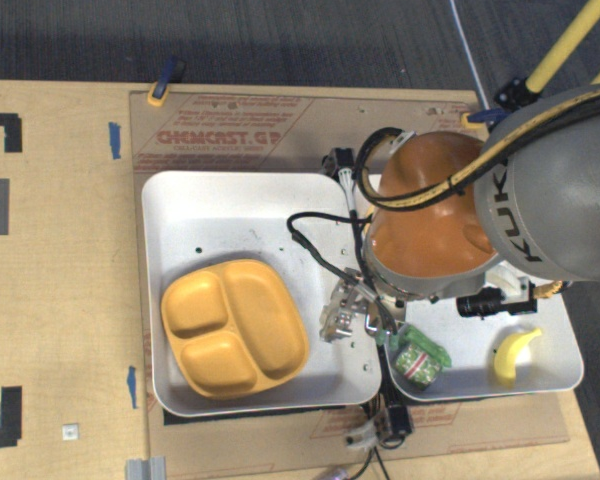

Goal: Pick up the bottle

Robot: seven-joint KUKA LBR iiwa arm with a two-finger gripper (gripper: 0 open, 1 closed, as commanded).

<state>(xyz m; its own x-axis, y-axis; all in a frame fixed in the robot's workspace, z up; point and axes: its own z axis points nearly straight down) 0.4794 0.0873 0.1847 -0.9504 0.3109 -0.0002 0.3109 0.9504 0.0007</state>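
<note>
The bottle (418, 356) is green with a red and white label and lies at the front left corner of the right bin (560, 378). My gripper (352, 315) hangs over the right edge of the left bin (230, 208), just left of and above the bottle. The view shows nothing held in it. The orange wrist band (425, 213) and the grey arm cover much of the right bin's back half.
A yellow divided plate (234, 325) lies at the front of the left bin. A yellow banana-like toy (514, 354) sits at the front right of the right bin. Black cables (315, 233) loop from the wrist over the left bin.
</note>
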